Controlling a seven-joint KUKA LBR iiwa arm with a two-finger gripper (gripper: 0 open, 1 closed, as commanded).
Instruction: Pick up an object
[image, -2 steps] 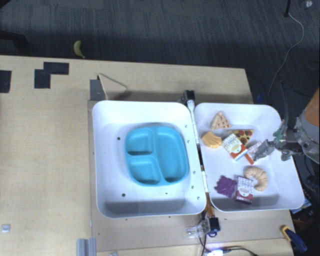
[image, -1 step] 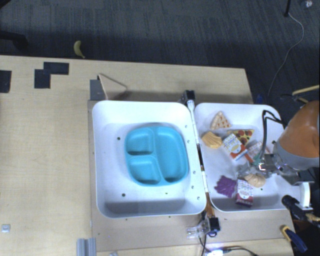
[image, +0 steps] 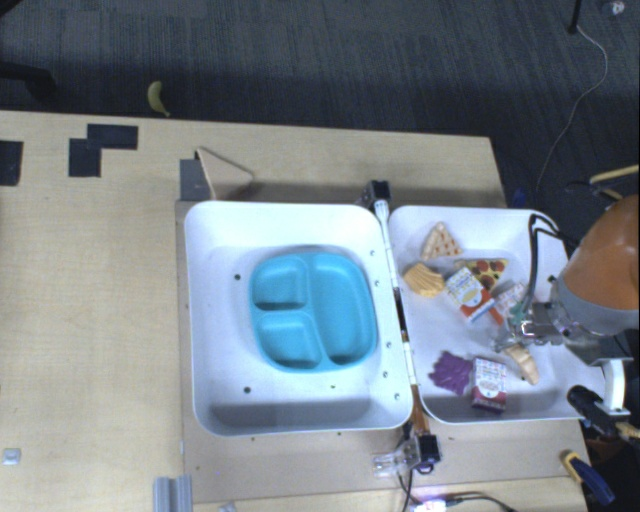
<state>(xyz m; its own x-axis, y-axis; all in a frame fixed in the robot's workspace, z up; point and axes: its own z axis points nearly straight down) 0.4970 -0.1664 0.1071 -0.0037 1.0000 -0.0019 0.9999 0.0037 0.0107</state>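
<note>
Picking looks unfinished: the hand (image: 522, 330) hangs low at the right edge of the right bin (image: 432, 402), among the toys, and whether it grips anything I cannot tell. That bin holds a waffle wedge (image: 439, 243), pizza slice (image: 486, 268), purple piece (image: 452, 373) and small carton (image: 489, 384). The left bin (image: 215, 300) holds a blue divided tray (image: 311, 309).

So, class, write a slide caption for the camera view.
KUKA arm's gripper poised over toy food in the right bin; blue tray in the left bin.
</note>
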